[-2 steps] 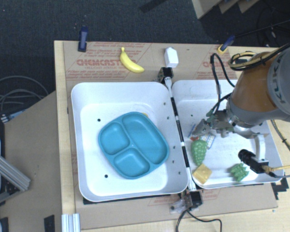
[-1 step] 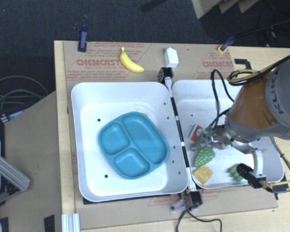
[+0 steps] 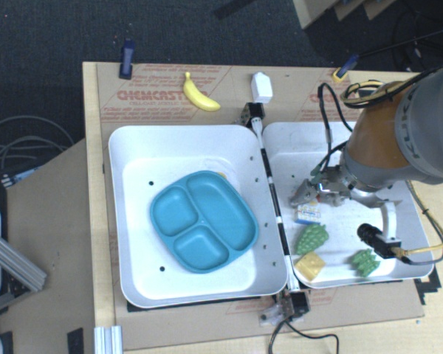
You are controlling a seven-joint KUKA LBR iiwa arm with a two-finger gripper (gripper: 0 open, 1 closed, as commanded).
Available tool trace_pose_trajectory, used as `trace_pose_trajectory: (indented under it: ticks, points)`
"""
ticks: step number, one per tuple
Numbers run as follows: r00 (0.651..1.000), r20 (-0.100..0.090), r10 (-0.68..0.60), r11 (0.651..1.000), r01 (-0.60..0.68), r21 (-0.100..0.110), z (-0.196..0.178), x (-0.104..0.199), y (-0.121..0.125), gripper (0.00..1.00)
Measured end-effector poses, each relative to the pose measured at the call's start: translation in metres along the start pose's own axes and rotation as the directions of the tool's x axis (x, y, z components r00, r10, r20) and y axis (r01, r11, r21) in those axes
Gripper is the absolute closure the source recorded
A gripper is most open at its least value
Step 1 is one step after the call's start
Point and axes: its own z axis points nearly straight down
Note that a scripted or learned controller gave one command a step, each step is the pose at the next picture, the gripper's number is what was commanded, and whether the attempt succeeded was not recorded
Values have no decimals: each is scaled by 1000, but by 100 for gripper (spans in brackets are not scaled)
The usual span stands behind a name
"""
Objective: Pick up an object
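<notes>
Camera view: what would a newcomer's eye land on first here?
The blue divided plate in the left bin stands out most, bright against the white. Next comes the grey arm with its orange band reaching into the right bin, its tool low over a small card-like item. A yellow banana lies on the bench behind the bins.

Robotics lab, cardboard-topped bench (image 3: 170, 94), loose cables (image 3: 18, 153) on dark carpet, aluminium framing (image 3: 15, 260)
</notes>
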Motion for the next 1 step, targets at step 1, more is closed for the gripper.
trace_pose_trajectory:
  ticks: [1]
  points:
    - [1000, -1, 2, 1000, -2, 4, 1, -2, -79, 0]
